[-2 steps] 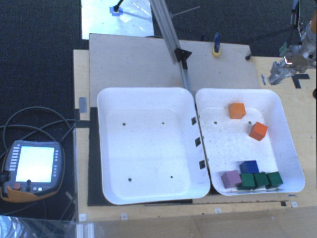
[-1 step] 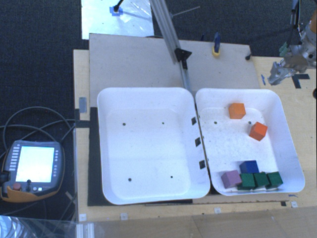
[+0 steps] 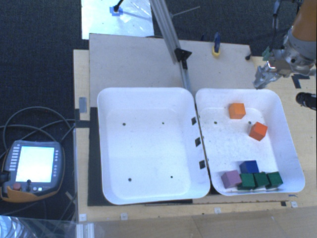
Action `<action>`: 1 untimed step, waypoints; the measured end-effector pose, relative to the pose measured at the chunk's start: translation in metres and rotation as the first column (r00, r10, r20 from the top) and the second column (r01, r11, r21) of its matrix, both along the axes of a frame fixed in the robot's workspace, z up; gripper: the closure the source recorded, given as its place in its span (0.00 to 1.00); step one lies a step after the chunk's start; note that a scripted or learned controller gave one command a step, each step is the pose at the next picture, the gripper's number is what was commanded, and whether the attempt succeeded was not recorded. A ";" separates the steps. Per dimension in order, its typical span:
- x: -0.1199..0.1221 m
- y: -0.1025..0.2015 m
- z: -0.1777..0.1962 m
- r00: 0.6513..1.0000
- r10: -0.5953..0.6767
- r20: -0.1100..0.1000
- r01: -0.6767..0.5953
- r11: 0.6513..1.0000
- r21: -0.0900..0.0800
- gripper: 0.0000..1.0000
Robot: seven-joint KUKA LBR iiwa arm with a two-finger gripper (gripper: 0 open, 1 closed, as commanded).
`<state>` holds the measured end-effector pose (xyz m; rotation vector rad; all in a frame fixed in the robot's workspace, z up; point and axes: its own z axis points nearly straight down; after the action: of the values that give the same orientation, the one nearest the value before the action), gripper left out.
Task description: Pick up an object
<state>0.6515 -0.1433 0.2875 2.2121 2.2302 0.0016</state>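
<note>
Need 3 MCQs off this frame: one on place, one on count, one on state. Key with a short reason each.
1. Where do the blocks lie?
A. left bin
B. right bin
C. on the bench

2. How many orange blocks are there?
A. one
B. two
C. four

3. Where is the gripper?
A. above the right bin's far right corner, holding nothing
B. down among the green blocks
C. over the left bin

Key:
1 B: every block sits in the right bin, none in the left bin.
2 B: one orange block, another.
3 A: the gripper hangs by that corner, apart from the green blocks.
</note>
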 end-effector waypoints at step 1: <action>-0.011 0.056 -0.014 1.000 0.002 -0.001 -0.002 1.000 0.001 1.00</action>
<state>0.6402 -0.0875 0.2732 2.2118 2.2333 0.0015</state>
